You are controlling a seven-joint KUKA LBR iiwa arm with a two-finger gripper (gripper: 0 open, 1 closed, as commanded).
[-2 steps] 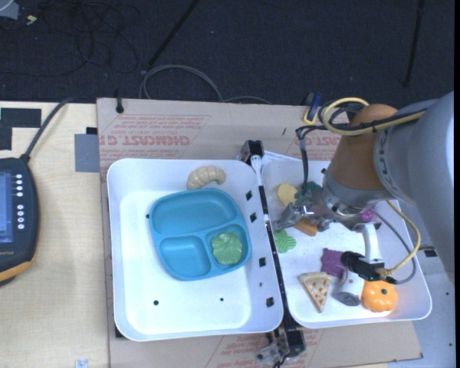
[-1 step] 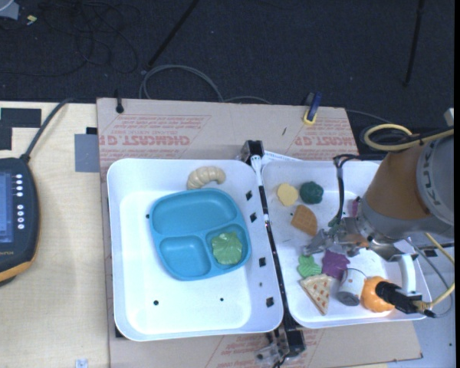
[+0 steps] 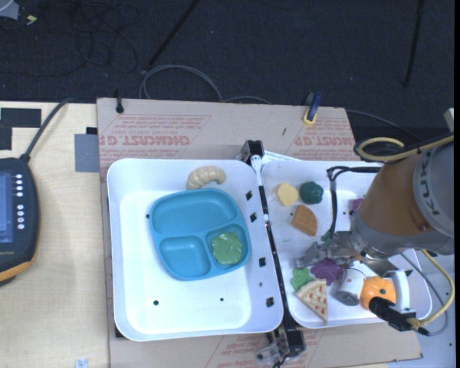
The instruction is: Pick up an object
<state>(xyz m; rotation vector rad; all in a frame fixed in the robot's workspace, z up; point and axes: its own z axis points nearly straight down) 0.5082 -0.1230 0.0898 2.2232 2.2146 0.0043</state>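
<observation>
Gripper (image 3: 327, 253) hovers low in the right bin (image 3: 345, 317) at lower right, over a purple toy (image 3: 327, 270); whether it grips anything is unclear.

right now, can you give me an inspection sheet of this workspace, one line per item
surface: bench with a cardboard sheet under two white bins, left bin and right bin.
job's things: right bin holds a yellow piece, dark green piece, orange-brown piece, purple piece, green piece, pizza slice and orange piece.
clutter: left bin holds a blue divided tray with a green piece in one compartment; a tan croissant beside the tray.
grippers: gripper low over the purple piece; grasp cannot be told.
cables: black cables on the dark floor.
surroundings: teach pendant at left.
</observation>
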